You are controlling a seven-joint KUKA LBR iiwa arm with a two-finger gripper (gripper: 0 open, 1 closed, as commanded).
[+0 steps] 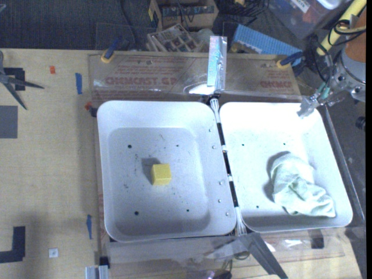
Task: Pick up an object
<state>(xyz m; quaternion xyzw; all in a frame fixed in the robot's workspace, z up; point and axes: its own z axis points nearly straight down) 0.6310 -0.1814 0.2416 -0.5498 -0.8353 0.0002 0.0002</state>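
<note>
Cloth (299,189), pale and crumpled, lies in the near part of the right bin (256,127). Just beyond, a yellow block (161,174) sits near the middle of the left bin (116,127). Farther back, the gripper (308,106) hangs over the right bin's far right corner, nothing visibly in it; whether it is spread I cannot tell.
</note>
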